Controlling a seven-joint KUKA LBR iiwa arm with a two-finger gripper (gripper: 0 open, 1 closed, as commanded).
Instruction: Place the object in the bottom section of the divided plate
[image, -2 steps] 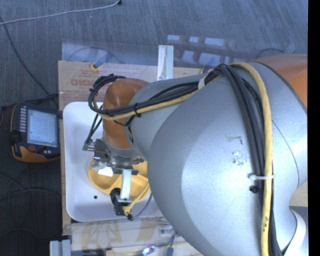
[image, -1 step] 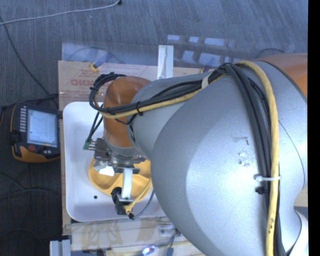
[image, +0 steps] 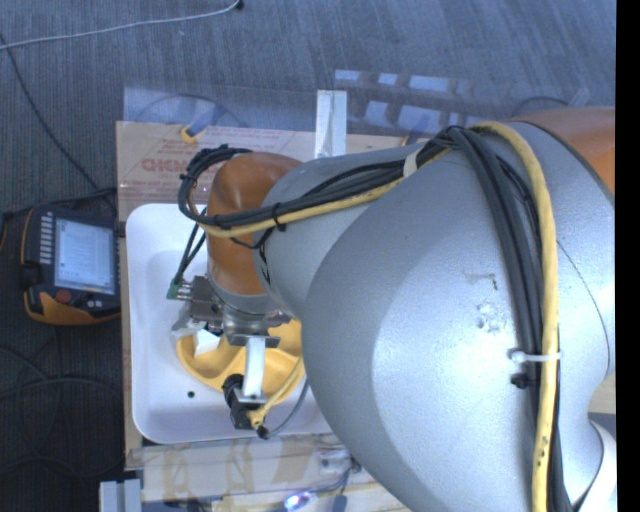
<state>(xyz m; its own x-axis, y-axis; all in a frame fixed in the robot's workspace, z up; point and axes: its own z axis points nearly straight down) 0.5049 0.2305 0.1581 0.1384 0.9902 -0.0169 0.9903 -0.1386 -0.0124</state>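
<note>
One yellow divided plate (image: 194, 364) flat in white bin (image: 150, 295)

One white bin (image: 152, 395), one yellow divided plate (image: 196, 360) and one handheld controller (image: 75, 262): that is the count in view beside my one grey arm (image: 450, 330).

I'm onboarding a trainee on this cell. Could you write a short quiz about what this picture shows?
1. True or false: the yellow divided plastic plate lies inside the shallow white bin.
2. The orange-and-black handheld controller with a screen lies: A) in the bin; B) on the grey carpet left of the bench; C) on the plate.
3. Fill in: the band above the wrist of the grey robot arm is coloured ____.
Key: 1 true; 2 B; 3 orange.
</note>
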